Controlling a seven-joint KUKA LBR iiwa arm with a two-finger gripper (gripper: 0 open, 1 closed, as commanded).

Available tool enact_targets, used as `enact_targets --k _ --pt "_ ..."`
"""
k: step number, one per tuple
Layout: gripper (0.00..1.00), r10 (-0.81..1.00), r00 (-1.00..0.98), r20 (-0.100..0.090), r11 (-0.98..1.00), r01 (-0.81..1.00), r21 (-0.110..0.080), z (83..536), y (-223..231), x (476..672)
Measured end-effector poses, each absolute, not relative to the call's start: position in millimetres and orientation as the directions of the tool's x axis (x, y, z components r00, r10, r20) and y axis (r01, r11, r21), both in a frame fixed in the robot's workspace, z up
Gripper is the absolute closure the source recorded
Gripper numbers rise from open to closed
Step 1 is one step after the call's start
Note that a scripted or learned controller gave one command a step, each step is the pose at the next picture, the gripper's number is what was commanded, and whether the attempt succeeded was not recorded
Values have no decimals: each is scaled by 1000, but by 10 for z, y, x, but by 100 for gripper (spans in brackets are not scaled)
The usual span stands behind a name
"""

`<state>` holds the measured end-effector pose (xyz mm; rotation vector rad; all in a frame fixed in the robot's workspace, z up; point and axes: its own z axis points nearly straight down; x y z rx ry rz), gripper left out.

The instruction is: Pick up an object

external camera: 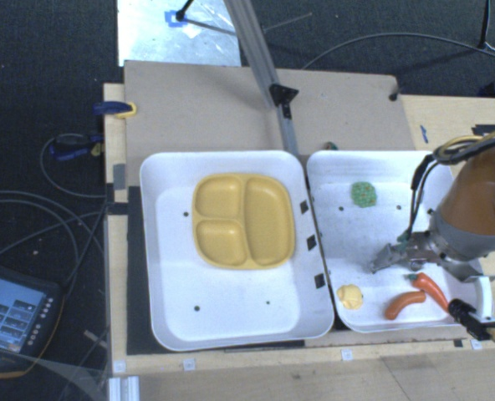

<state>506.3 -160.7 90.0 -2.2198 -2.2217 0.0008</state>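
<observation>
arm [482,199] low over right bin [381,170], claw [390,260] near orange sausage [405,305], finger spread unclear

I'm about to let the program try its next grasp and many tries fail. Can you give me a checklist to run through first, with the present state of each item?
1. Tool inside the right bin: ok.
2. Something already held by the tool: cannot tell.
3. Targets within the right bin: ok; green piece, yellow piece, orange sausage, carrot.
4. Carrot free to grasp: not ok, it lies partly under the arm.
5. Yellow tray sitting flat in the left bin: ok.
</observation>
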Motion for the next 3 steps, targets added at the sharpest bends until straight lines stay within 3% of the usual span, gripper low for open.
enact_targets --k 1,3 --pt "100 1000 -1 0 1 1000 3 1013 -1606 5074" --pt "100 1000 -5 -2 5 1000 7 1981 -1706 5005"
